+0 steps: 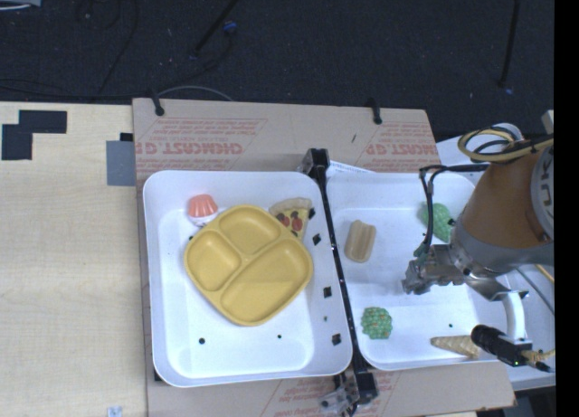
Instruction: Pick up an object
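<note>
We are reaching into the right bin (398, 198), our end effector (418, 278) hovering near its middle, its state something we cannot tell, and next we are needing to descend on the green ball (376, 322) by the front edge.

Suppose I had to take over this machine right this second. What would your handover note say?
Pincer: low in the right bin, near the middle. I cannot tell if it is open or shut, and nothing shows between its tips.
Right bin: tan block at upper left, green ball at the bottom, a second green piece behind the arm, cone at lower right.
Left bin: yellow divided plate, pink cupcake, pizza slice.
Done: nothing lifted yet.
Left: grab one thing and raise it. The green ball and tan block look nearest.
</note>
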`<state>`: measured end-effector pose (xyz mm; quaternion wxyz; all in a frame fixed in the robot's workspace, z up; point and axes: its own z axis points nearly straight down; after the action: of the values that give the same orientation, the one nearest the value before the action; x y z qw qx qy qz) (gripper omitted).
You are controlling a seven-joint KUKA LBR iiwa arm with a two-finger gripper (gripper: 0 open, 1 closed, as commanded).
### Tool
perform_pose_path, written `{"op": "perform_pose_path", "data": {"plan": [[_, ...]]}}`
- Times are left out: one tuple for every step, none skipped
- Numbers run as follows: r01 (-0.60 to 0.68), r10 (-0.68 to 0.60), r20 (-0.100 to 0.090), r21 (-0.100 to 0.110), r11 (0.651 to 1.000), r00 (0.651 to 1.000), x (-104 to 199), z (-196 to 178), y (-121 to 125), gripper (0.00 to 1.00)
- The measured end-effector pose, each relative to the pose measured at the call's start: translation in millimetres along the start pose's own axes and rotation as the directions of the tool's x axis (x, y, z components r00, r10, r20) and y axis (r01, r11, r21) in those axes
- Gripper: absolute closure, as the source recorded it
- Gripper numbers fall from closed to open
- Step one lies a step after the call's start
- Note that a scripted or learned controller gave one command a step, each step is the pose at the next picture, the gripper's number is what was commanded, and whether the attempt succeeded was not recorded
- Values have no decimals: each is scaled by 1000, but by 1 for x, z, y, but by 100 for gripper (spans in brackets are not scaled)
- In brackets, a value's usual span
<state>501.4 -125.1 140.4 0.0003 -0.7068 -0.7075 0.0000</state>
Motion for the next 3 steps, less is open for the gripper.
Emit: {"op": "perform_pose_path", "data": {"plan": [[-4,4,1,-2,1000,1000,-8,-52,-7,100],[1,-1,1,-3,1000,1000,-2,-96,-7,100],[4,-4,-2,3,1000,1000,54,-93,-5,100]]}}
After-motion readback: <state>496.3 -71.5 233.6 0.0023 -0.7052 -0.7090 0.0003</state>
